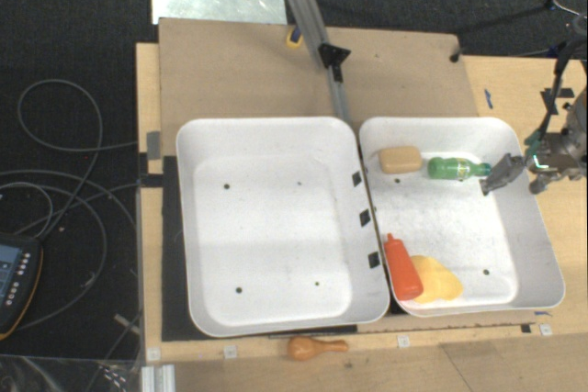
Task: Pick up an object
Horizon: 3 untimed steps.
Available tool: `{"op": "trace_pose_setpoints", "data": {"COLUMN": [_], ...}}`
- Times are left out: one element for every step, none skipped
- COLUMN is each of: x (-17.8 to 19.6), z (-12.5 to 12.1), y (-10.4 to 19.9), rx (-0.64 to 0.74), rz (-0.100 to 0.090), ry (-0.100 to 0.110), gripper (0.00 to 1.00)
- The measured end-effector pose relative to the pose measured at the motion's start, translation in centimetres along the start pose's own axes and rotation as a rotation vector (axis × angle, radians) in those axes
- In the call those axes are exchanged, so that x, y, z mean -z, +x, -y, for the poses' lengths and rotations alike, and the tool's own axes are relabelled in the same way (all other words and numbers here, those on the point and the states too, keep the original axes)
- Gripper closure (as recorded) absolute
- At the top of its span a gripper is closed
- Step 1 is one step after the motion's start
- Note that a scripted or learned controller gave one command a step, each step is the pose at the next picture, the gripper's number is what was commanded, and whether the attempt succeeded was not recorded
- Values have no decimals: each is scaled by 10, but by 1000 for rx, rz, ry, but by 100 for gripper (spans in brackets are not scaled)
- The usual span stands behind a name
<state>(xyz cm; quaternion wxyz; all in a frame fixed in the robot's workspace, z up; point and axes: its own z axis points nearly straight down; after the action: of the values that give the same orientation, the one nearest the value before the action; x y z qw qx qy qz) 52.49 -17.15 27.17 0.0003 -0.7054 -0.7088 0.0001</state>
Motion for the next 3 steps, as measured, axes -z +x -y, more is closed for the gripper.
{"op": "trace_pose_setpoints", "data": {"x": [1,-51,-94], "z": [-1,1,3], "y": [0,11,6], "rx": [-2,-4,-5], "rz": [0,-1,-1], "ry": [-3,2,2], "gripper": [0,0,0]}}
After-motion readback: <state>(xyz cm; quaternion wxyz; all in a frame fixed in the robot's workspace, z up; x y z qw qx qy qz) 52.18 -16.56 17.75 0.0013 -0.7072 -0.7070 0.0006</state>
